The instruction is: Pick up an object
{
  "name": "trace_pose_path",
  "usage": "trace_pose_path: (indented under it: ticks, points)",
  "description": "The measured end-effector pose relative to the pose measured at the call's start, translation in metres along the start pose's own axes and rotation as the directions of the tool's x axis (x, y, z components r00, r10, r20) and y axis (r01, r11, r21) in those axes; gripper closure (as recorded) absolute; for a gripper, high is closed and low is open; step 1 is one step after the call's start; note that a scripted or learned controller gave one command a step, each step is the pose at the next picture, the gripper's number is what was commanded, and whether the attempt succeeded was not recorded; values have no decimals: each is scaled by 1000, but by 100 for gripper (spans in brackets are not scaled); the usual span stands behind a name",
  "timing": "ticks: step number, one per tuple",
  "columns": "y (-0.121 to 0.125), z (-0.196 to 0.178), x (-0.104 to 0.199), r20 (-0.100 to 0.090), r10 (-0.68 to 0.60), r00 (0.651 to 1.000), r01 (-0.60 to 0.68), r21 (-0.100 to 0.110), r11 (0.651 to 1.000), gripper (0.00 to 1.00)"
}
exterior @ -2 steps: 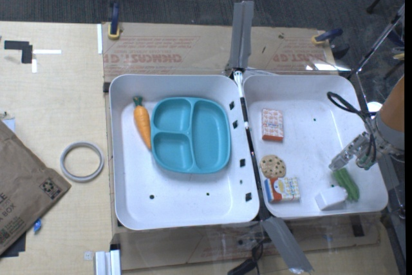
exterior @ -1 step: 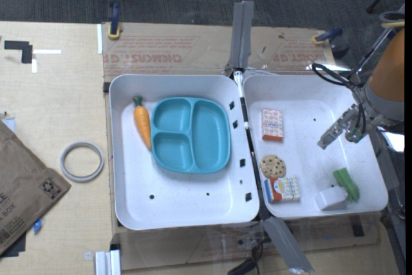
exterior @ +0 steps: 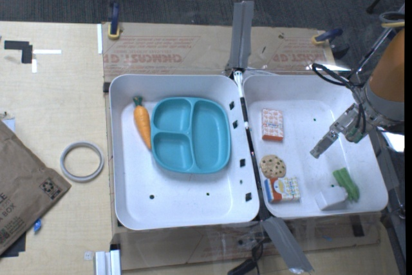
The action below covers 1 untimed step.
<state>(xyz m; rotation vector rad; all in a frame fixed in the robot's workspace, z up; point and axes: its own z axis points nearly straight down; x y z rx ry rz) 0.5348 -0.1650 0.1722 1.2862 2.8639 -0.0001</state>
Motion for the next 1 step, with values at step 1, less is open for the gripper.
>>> trace_pose_path:
  ticks: [1]
  points:
    - [-22,66,-23,0,-450,893,450,-1,893,0]
